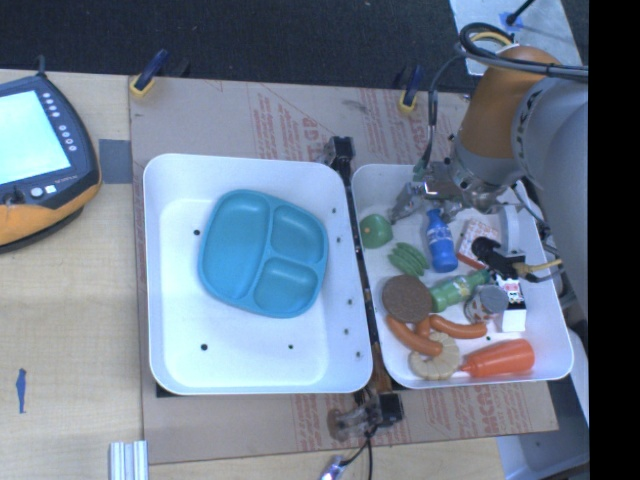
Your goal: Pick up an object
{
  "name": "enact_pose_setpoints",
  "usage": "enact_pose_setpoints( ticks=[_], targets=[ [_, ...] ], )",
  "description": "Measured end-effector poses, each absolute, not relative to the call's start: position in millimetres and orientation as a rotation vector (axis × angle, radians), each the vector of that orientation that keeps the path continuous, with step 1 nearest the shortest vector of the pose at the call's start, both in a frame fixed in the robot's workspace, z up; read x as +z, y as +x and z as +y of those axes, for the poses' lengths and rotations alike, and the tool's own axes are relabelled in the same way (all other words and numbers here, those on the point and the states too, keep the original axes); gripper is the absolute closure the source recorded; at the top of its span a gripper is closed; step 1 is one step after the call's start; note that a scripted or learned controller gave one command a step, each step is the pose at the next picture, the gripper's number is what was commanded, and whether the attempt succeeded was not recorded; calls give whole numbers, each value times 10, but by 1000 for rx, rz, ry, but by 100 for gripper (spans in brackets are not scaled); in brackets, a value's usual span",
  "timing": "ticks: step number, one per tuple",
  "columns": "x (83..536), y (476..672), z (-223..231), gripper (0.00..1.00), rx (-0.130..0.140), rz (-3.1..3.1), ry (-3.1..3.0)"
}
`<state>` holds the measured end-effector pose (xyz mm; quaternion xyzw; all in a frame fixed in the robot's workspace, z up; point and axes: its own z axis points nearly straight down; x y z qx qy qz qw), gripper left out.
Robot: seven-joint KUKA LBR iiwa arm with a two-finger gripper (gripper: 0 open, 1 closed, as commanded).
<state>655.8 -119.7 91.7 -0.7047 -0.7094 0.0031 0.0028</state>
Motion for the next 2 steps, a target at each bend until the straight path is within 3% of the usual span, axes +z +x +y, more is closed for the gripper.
enact_pose_setpoints(
  ticks=[1, 2],
  targets=[
    [1020, 6556, -1209, 100, 14, -2226, -2206],
    [2343, 6575, -465, 100, -2, -2229, -2215]
  ],
)
